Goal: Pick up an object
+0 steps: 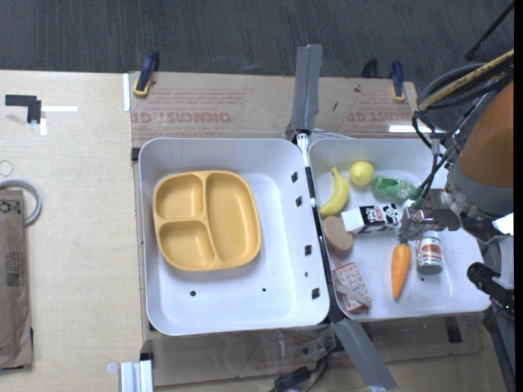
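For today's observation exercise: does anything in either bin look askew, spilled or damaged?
Nothing stands out. The yellow divided tray lies flat in the left bin; the banana, carrot and can lie loose but intact in the right bin.

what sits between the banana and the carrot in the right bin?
Camera view: the black-and-white carton lies on its side between the banana and the carrot.

A divided plate [207, 220] lies in the left bin [163, 300] — banana [335, 193], carrot [400, 270] and can [429, 254] in the right bin [458, 296].
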Robot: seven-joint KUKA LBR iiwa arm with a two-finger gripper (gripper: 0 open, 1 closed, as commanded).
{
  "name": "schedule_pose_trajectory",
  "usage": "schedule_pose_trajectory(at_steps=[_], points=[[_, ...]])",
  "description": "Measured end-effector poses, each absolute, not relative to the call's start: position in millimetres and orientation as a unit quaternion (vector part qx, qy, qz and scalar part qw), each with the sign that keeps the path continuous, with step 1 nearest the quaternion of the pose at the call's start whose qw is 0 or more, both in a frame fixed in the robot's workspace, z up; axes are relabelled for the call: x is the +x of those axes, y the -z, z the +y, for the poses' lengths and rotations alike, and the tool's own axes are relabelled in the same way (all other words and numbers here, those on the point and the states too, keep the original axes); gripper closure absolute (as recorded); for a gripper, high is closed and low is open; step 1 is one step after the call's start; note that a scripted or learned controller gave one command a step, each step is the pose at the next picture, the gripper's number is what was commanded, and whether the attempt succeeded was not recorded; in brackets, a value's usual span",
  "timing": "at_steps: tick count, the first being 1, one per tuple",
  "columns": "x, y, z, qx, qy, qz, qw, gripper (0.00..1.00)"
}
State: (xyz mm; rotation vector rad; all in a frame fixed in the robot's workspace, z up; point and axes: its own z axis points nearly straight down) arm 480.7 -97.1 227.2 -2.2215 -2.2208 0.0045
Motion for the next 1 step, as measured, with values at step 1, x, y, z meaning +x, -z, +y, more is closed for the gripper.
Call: schedule_pose_trajectory(at_steps=[1], points=[[480.6,-227.0,-97.2,-0.707,-0.0017,-0.707,0.0,0.0]])
